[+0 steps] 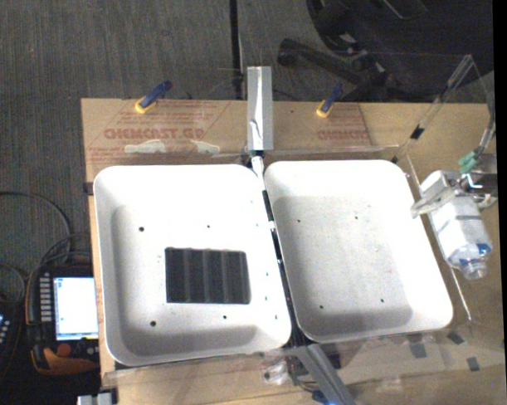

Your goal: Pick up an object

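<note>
A black rectangular slab with lengthwise ribs lies flat on the floor of the left bin, a little left of and below that bin's middle. It is apart from all the bin walls. The right bin stands beside it, the two rims touching along the centre line.
A clear plastic bottle is fixed outside the right bin's right rim. A metal post rises at the back between the bins. Two clamps hold the cardboard backing. A handheld screen lies on the floor at left.
</note>
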You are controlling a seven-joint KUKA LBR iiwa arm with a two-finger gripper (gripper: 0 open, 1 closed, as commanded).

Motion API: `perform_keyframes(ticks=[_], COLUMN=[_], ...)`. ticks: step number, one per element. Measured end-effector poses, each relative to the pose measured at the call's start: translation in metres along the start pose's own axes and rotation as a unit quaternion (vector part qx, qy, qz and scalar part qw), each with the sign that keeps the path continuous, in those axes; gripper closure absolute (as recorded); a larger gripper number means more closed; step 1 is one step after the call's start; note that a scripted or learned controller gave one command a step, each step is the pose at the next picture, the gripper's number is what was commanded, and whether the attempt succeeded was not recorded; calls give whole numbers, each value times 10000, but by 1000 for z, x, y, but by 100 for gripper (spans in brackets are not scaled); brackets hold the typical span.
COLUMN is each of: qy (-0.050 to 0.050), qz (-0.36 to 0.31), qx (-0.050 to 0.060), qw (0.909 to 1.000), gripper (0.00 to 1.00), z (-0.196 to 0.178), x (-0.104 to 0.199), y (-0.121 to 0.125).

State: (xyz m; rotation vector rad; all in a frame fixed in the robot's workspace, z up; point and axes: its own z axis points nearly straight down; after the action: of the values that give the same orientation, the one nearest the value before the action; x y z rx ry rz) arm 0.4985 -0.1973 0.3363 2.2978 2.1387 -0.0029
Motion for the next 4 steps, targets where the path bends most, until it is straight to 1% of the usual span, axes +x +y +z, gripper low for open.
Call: perform_keyframes(ticks=[1, 2, 3, 4], qy=[24, 33, -19, 12], qz=[-1321, -1323, -2782, -2179], qx=[16, 13, -42, -8], qw=[9912, 9912, 9605, 9760], gripper=[0, 100, 100, 100], z=[225, 216, 244, 153], x=[-12, -11, -4, 60], y=[22, 22, 42, 70])
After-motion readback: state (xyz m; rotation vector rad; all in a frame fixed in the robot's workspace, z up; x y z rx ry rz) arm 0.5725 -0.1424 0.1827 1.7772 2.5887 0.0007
